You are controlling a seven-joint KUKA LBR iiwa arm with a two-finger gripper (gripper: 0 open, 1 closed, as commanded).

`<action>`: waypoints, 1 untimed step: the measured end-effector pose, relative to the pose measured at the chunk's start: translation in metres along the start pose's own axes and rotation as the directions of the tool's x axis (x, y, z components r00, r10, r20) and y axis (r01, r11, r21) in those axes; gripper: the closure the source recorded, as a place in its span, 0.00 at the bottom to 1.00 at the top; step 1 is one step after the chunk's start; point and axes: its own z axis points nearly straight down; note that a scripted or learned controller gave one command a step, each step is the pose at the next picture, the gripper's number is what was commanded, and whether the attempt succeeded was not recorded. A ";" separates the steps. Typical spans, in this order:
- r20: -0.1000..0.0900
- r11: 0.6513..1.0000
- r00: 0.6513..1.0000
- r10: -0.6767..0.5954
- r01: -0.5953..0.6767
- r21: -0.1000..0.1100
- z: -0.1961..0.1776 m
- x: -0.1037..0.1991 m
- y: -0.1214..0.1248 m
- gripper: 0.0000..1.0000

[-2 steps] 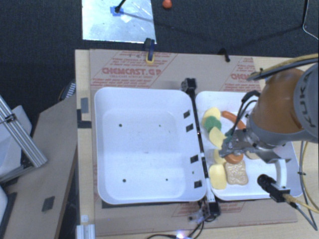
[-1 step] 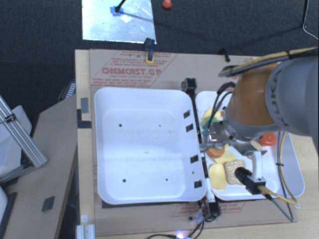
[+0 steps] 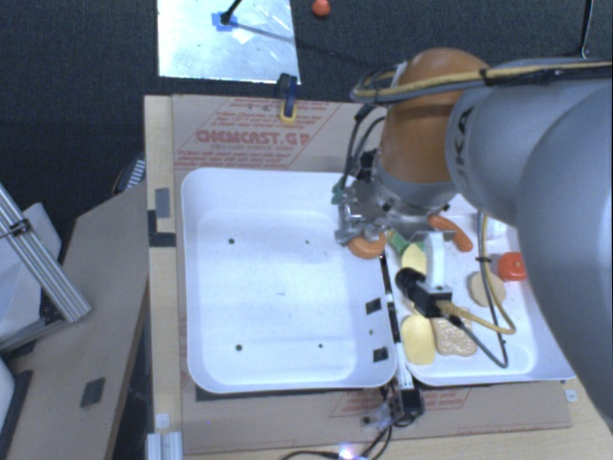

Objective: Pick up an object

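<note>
Two white bins sit on the bench; the end effector [image 3: 359,220] hangs over their shared rim, an orange toy [image 3: 366,248] just below it at six o'clock. Whether it grips anything, I cannot tell; judged so, no lift is confirmed yet.

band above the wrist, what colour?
Orange: the band sits above the gripper, clear in the camera view.

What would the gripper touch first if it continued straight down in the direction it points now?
Most likely the orange object directly below the gripper, at the divider between the two white bins. Depth is unclear from this slanted view, so it may already be in contact.
</note>
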 end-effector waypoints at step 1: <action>0.003 1.000 1.000 0.008 -0.008 0.008 -0.057 0.038 -0.015 1.00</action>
